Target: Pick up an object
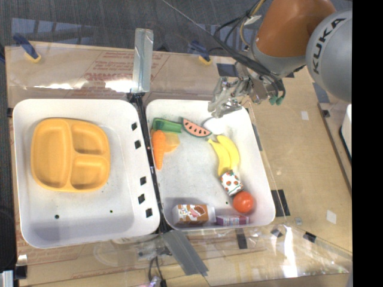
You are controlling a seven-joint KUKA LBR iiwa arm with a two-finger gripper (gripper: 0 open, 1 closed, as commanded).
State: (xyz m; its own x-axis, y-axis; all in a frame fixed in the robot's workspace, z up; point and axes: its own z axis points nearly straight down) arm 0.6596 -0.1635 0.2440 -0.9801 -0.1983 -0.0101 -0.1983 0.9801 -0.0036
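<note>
Gripper above right bin's far rim | finger state: cannot tell | watermelon slice just below, beside banana | advice: descend straight, centred on the slice, clear of rim.

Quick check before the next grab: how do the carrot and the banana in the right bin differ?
The carrot is orange with a green top; the banana is plain yellow. The carrot lies against the right bin's left wall, the banana toward its right side. The carrot is straight and tapers to a point; the banana is curved and looks the bigger of the two. Both lie flat on the bin floor, lengthwise in this view.
</note>
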